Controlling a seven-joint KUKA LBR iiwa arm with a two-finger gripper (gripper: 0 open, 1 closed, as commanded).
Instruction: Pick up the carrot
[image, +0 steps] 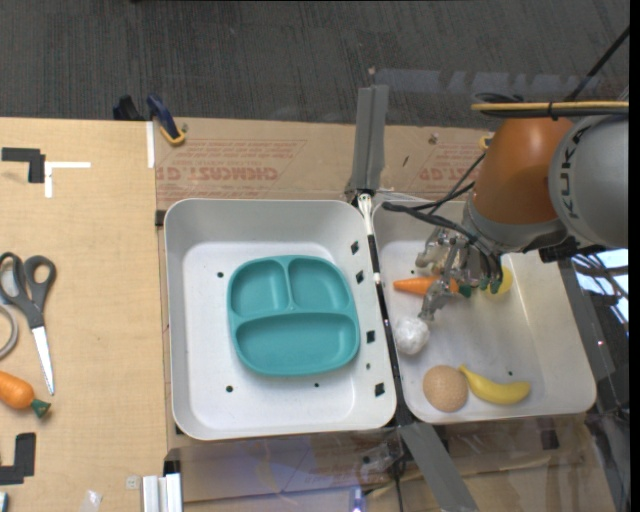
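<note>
Orange and small, the carrot (412, 286) lies in the right bin (560, 350), near its left wall, with my claw (441, 292) down at its thick end; whether I have it gripped or am merely touching it, I cannot tell. I judge a slip likely: the tapered shape could squirt sideways toward the white ball (411, 336) just below. It looks smooth, pointed to the left, lying flat. Another carrot (17, 391) sits far off on the table (80, 300).

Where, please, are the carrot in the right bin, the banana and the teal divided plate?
carrot (410, 286): camera view, its orange body.
banana (496, 388): camera view, middle of its curve.
teal divided plate (294, 352): camera view, its large front compartment.
</note>
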